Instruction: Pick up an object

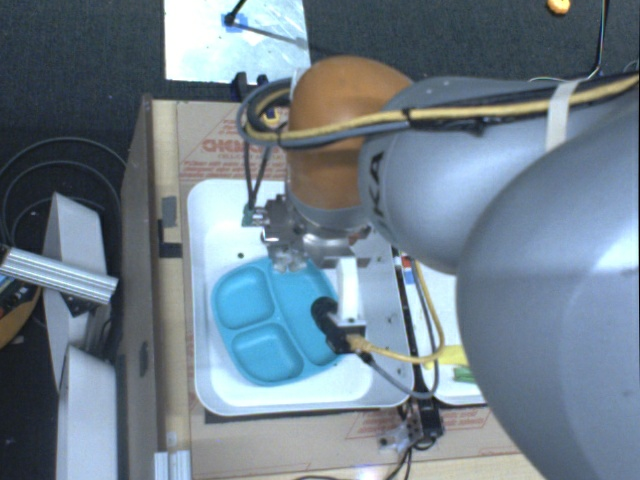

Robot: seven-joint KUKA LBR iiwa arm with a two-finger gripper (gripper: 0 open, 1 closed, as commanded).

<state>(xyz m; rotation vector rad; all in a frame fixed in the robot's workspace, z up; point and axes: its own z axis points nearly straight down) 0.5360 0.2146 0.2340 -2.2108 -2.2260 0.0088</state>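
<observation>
You're looking down on the left bin (205,268), where a blue tray (262,320) lies flat on the bin floor, not yet lifted. The end effector (288,258) sits low at the tray's top edge, approx. touching; grip state can't be told, arm blocks it. Pick looks unfinished: grasp & lift remain.
</observation>
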